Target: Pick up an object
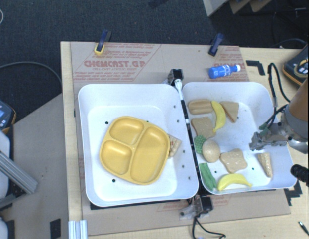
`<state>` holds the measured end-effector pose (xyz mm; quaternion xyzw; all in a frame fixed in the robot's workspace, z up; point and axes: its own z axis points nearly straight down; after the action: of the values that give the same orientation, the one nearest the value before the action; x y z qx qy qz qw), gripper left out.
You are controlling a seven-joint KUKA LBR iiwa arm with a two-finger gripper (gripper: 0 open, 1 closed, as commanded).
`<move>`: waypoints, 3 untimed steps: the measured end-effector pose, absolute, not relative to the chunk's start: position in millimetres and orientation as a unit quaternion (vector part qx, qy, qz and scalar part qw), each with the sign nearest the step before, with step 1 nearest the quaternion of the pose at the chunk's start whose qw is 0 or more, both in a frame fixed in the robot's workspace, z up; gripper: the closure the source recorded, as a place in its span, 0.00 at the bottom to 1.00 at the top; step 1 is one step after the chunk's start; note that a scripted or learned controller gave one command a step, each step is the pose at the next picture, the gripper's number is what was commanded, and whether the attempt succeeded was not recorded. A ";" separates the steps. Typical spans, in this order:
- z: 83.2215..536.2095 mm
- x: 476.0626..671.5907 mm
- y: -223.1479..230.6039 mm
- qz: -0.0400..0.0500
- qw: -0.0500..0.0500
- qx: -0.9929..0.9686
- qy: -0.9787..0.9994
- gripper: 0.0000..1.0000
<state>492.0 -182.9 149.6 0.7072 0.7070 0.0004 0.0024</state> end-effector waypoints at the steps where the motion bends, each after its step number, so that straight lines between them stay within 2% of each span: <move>1: 199.6 500.0 -175.8 0.001 0.002 0.706 0.708 1.00; 2: 226.6 501.2 -176.0 0.001 0.003 0.707 0.707 1.00; 3: 219.0 495.2 -130.6 0.000 -0.002 0.706 0.708 1.00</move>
<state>495.2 -130.6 219.0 0.7062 0.7080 -0.0002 -0.0017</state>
